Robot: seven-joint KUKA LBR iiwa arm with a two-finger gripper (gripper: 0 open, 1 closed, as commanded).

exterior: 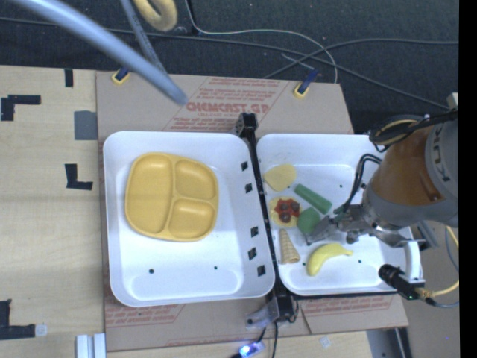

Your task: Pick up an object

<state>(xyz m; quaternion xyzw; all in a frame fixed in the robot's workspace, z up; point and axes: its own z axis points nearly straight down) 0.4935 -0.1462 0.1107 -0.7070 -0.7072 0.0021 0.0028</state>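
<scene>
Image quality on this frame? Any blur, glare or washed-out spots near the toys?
Camera view: overall soft, low detail. The white right bin is bright, nearly blown out, with weak shadows under the yellow toy banana and green block. The gripper is dark and smeared, so its edges are hard to read. The grey tube at top left is out of focus.

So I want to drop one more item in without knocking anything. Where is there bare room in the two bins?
Left bin: a bare white strip below the yellow divided plate, along the front wall. Right bin: a bare patch at the back, right of the pale yellow piece. Crowded: around the green piece, red piece, cone, banana and gripper.
</scene>
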